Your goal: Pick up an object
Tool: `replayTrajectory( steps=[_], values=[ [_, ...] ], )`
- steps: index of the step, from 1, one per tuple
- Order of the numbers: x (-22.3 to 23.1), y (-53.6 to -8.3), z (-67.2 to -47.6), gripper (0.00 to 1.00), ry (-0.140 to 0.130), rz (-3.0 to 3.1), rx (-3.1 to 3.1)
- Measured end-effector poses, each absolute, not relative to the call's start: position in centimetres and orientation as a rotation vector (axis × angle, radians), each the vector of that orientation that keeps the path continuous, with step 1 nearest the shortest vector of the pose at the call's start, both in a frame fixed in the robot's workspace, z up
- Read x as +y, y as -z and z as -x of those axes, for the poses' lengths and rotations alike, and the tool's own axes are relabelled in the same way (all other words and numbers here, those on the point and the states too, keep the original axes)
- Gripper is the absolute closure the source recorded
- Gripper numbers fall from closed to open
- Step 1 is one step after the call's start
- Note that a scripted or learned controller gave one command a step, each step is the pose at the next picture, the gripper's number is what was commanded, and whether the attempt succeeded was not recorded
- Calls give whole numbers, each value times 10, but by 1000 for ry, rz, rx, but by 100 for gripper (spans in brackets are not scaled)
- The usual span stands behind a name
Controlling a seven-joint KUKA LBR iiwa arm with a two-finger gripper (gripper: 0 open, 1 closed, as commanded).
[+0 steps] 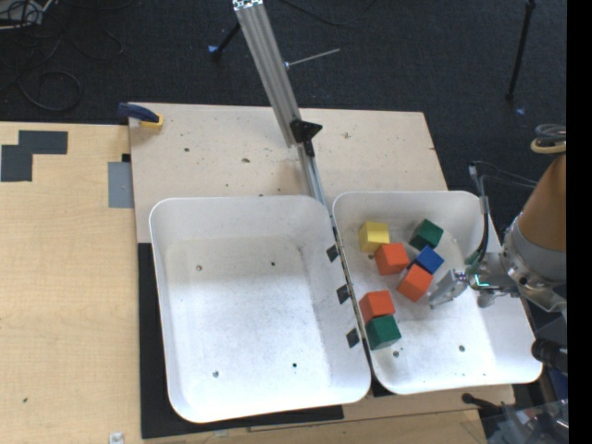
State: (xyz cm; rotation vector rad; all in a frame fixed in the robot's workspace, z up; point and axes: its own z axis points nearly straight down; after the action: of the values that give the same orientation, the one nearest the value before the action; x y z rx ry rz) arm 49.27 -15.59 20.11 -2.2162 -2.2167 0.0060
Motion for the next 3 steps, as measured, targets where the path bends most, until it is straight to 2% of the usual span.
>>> replayTrajectory(
  steps=[1,2,3],
  values=[
    [-157,-203,-493,0,-2,2222,-2216],
    [-154,-148,-502,0,-6,2219,-2213],
    [-153,-94,-501,0,-7,2218,-2213]
  ],
)
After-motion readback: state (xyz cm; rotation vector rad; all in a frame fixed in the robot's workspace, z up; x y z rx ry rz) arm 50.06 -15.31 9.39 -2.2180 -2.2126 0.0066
